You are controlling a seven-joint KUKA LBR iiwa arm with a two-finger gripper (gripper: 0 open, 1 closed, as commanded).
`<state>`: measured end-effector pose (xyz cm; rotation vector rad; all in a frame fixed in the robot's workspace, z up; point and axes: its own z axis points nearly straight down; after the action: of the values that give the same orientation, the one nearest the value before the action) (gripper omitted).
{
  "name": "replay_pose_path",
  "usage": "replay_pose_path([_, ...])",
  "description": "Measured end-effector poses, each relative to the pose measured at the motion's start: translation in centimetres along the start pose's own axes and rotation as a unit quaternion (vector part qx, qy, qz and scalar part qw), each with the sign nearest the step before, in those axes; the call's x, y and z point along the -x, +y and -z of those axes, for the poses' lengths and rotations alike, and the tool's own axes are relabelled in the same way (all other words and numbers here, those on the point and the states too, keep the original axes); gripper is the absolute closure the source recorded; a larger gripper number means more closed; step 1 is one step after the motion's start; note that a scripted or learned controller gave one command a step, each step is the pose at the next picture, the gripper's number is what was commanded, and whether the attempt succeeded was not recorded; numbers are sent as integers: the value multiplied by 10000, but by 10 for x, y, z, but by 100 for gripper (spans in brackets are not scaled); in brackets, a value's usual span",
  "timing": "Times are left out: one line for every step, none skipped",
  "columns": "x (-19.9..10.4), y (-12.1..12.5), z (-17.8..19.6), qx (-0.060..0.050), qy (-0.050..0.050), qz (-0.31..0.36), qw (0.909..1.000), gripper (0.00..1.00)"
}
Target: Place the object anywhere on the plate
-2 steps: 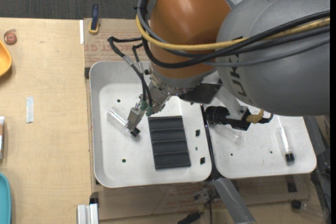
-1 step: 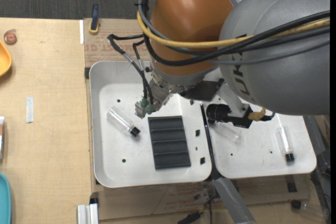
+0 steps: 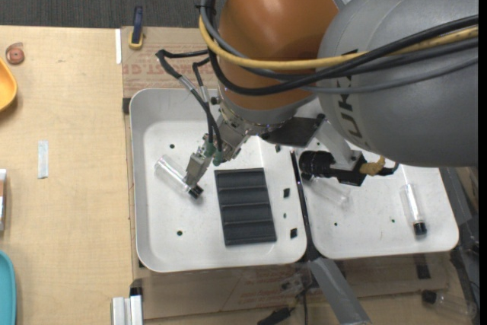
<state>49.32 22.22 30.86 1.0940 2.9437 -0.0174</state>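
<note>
One clear tube [image 3: 170,172] by the tool [image 3: 196,180] — ribbed black plate [image 3: 245,206] beside.

One camera sits above the bench [image 3: 68,110], looking down at a slant on both bins [image 3: 163,240]; the arm [image 3: 403,65] looms close, entering from the right.

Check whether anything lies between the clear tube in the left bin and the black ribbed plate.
Nothing visible does. The clear tube lies to the view's left of the black ribbed plate, both in the left bin. Only the hand is between them, at the tube's black-capped end.
</note>
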Motion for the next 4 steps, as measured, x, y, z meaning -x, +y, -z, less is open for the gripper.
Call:
replay_pose_path([0, 0, 8, -12, -6, 5, 10000, 100])
replay_pose_path([1, 0, 8, -13, -5, 1, 10000, 0])
replay_pose_path([1, 0, 16, -26, -11, 6, 10000, 100])
replay_pose_path([2, 0, 16, -27, -11, 3, 10000, 0])
